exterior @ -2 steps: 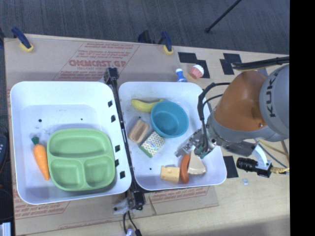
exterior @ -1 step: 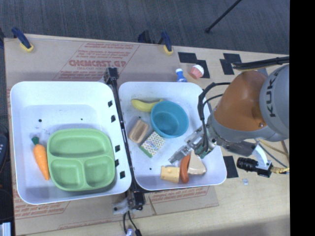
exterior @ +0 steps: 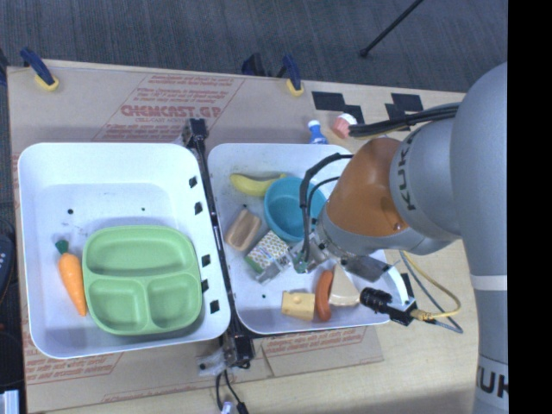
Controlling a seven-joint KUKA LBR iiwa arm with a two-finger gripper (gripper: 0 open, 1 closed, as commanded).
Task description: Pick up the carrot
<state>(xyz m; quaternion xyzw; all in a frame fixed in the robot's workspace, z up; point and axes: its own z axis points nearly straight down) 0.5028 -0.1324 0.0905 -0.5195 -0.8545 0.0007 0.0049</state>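
The carrot (exterior: 72, 281) is lodged in the left bin (exterior: 34, 171), beside the green tray (exterior: 142, 279). The end effector (exterior: 304, 257) is positioned over the right bin's clutter, well apart; its grip state cannot be told.

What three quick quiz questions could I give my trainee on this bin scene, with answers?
1. True or false: the carrot lies in the same bin as the gripper.
2. What lies directly beside the carrot? A) green divided plate B) blue bowl C) banana
3. Which bin holds the banana, the left or the right in this view?

Key:
1. False: the carrot lies in the left bin, the gripper is over the right bin.
2. A
3. The right
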